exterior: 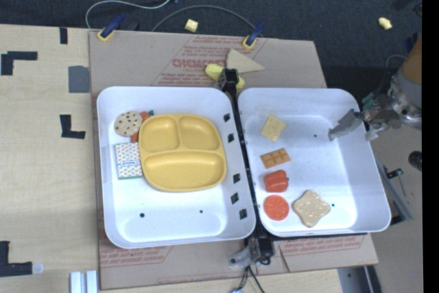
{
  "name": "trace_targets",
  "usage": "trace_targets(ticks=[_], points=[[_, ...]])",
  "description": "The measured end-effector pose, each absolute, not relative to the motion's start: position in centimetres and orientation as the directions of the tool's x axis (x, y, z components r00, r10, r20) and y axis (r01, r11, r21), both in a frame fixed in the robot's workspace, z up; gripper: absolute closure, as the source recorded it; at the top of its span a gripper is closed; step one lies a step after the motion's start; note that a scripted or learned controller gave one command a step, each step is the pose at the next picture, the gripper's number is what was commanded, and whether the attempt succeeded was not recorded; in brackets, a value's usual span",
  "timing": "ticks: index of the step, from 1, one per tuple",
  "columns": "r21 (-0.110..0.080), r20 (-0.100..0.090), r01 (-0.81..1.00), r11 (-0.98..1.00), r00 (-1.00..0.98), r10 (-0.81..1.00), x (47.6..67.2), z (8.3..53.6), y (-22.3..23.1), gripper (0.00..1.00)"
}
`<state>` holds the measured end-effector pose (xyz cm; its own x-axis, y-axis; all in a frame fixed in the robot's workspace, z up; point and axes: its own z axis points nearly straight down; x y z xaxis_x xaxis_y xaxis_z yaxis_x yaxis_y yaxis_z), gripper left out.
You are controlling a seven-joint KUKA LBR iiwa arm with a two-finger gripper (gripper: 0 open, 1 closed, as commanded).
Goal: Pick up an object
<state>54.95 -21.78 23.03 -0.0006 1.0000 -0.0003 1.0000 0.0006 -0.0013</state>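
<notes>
The right bin (343,216) holds a pale yellow square (273,127), a brown waffle-like piece (275,158), a red chunk (276,181), a flat red disc (276,207) and a slice of toast (311,208). My gripper (343,125) hangs over this bin's upper right corner, near the right rim, well apart from all of these items. Nothing shows in its grasp. The nearest item, the pale yellow square, lies about a hundred pixels to its left.
The left bin (171,223) bears a yellow divided plate (184,151), a cookie (127,123) and a patterned card (128,160) along its left side. A black divider (236,147) runs between the bins. Small yellow and tan scraps (236,65) lie on the cardboard behind them.
</notes>
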Motion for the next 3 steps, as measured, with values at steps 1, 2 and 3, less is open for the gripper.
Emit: trace_targets(ticks=[1, 2, 3], points=[[-0.008, 0.004, 1.000, 0.007, -0.007, 1.000, 57.3, 12.8, -14.9, 0.00], [0.002, -0.004, 1.000, 0.003, -0.003, 1.000, 57.3, 8.4, -10.5, 0.00], [0.005, -0.004, 1.000, 0.000, 0.000, 1.000, 57.4, 9.7, -10.8, 1.00]])
